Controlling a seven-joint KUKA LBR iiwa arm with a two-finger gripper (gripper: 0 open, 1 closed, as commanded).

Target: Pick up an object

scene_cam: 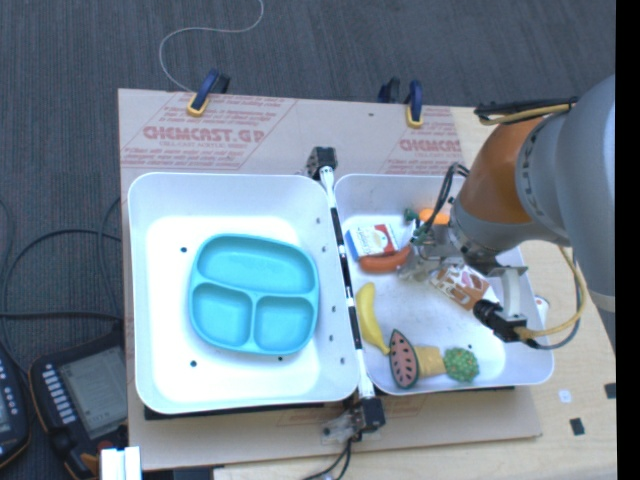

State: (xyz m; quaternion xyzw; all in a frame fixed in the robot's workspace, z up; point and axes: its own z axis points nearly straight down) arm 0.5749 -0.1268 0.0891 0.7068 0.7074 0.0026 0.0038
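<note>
On the brown board table (pixel 250 138), the right white bin (pixel 530 368) holds a glossy red-orange plastic sausage (pixel 383 261) touching the hand (pixel 425 258); whether that hand grips it, I cannot tell.

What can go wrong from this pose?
1. The end effector sits low among crowded toys: the hot dog, white packet and brown packet lie close together, so a grasp may catch two or nudge one aside.
2. The hot dog lies near the right bin's dividing wall, so it may get pinned there.
</note>
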